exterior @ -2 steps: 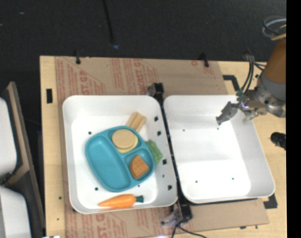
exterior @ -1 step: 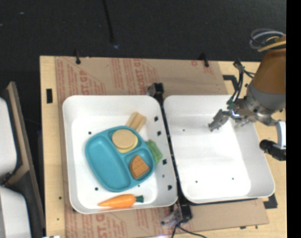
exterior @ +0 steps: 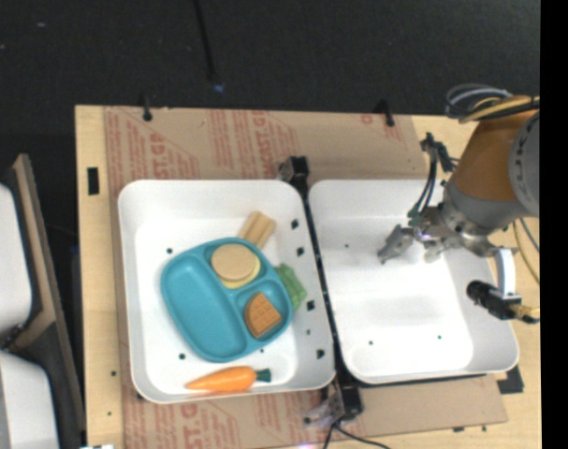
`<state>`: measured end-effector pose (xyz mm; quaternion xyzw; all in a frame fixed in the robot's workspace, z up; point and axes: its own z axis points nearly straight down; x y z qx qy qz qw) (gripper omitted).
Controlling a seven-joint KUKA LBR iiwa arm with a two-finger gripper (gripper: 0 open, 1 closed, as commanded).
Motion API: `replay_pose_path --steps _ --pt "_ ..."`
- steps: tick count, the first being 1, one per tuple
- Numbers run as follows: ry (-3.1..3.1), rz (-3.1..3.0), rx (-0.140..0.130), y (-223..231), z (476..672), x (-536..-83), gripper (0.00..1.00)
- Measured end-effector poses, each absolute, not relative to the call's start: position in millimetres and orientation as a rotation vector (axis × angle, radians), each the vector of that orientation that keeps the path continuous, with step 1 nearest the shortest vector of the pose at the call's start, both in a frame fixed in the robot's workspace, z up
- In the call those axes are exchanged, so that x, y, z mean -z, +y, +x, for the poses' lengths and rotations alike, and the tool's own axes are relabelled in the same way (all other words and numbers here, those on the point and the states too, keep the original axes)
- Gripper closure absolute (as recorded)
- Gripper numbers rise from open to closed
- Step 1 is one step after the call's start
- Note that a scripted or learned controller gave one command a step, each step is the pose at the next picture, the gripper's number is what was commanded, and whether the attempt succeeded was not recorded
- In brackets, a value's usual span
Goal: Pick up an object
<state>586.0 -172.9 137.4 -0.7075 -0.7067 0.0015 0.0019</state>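
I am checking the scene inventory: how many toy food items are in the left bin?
5. A round cookie and a waffle lie on the blue tray; a wooden block beyond the tray; a green piece at its right edge, partly hidden; a carrot in front.

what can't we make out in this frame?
- Gripper, camera view: fingers small and blurred over the right bin; open or shut unclear.
- Green item: largely tucked behind the blue tray; identity unclear.
- Tan block: lower end hidden by the tray.
- Arm: cut off at the right.
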Motion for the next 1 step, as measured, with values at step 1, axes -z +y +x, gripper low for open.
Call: replay_pose_path --steps 1 --pt "-2.221 -2.225 0.002 -173.7 587.7 -151.5 1.0"
